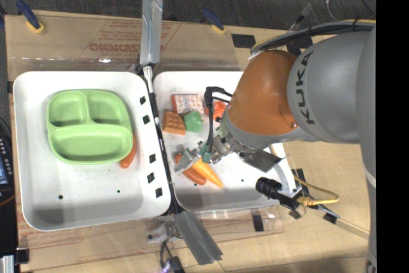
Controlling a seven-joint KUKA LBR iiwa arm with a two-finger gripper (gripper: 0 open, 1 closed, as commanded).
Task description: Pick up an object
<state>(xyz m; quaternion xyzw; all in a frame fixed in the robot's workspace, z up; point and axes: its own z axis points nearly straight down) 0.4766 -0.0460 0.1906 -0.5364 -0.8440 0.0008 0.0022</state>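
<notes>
Camera view: the hand (206, 151) hangs low over the carrot (206, 171) at frame centre, seemingly to grasp; its state I cannot tell.

Counts across two bins (38, 201)

Sitting in the left bin: one green tray (89, 126), one orange piece (128, 158). The right is holding one carton (186, 101), one waffle (174, 123), one green block (192, 121), two carrots (206, 172) (others hidden).

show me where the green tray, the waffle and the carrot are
green tray (89, 126), camera view, on the divider between its compartments
waffle (174, 123), camera view, middle of its ridged face
carrot (209, 174), camera view, middle of its orange body
</notes>
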